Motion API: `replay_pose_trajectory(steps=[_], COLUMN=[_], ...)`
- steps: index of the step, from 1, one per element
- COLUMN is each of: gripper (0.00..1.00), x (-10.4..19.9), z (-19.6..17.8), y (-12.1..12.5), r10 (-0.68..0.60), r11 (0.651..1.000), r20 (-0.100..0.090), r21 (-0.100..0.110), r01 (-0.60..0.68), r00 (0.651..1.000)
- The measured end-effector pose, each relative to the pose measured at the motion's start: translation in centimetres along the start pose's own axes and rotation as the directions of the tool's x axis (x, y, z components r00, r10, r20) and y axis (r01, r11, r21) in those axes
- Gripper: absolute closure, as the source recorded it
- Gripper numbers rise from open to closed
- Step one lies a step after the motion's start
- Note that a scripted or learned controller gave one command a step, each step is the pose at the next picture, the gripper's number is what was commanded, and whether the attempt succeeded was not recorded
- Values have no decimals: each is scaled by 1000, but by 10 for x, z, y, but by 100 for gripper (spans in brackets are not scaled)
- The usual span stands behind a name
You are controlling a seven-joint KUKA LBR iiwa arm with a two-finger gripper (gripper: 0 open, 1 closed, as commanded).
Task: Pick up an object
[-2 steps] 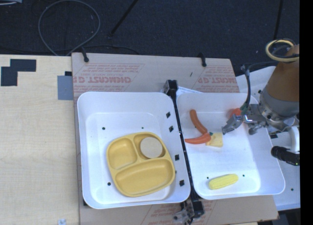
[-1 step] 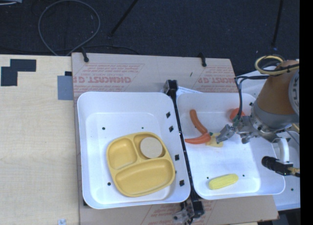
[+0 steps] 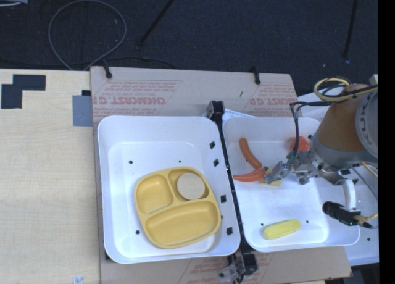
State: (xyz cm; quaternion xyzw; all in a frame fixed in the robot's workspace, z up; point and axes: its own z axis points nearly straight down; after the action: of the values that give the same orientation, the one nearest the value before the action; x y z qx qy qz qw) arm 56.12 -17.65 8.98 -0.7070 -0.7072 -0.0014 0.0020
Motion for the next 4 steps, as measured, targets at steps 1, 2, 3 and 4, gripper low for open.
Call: replay_pose_trajectory(steps=[1,2,3,4], gripper=[100,100,100,100], x=[-3,5,-1,-2], z=[-16,-67,-129,-167], y=[3,-3,-2,-1], r10=[2,-2,-1,-2], r11=[1000,1000,1000,1000], r20=[4,5,6,5], r21=[-11,-2,-4,-3], r01=[-2,2,1,2], r00=[1000,1000,1000,1000])
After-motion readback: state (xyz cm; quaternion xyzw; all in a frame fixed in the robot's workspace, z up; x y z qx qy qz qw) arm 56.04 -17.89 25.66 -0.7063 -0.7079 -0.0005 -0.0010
